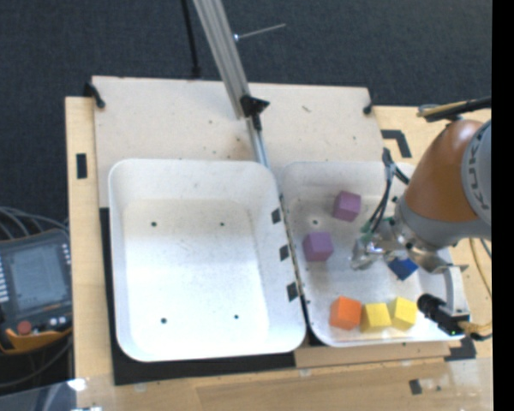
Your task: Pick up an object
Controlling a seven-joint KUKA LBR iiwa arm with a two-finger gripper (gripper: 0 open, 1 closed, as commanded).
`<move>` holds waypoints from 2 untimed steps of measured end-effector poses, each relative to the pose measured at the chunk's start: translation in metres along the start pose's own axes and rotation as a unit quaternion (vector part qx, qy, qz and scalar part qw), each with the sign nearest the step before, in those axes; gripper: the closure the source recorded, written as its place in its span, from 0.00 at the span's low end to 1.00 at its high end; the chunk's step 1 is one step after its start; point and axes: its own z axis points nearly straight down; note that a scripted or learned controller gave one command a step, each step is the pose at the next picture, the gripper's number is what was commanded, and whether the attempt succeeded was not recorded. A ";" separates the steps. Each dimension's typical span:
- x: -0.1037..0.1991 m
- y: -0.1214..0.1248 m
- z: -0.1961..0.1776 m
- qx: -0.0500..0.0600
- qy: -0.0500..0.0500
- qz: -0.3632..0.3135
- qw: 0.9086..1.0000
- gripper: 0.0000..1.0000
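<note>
Blocks are what we have to choose from, and all of them lie in the right bin (295,182): two purple cubes, one (347,205) toward twelve o'clock of the bin's middle and the other (318,247) at about nine o'clock, an orange block (346,312) at seven o'clock, and two yellow blocks (377,317) (403,312) touching each other just beside it along the near wall. A blue block (403,269) peeks out at about four o'clock, partly hidden under the arm (441,187).

The gripper (366,255) hangs low near the bin's middle, between the second purple cube and the blue block. We cannot tell how far its fingers are spread, and we see nothing held between them.

We judge several risks from here. If we descend where we are, we may close on bare floor, since no block sits clearly beneath the tool. Going for the blue block, we could nudge it aside instead of straddling it. The orange and yellow row is packed tight against the wall, so a finger may land on top of a neighbour.
</note>
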 end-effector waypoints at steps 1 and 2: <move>-0.002 0.003 -0.065 -0.002 0.000 0.000 1.000 1.00; -0.003 0.005 -0.110 -0.001 0.000 0.000 1.000 1.00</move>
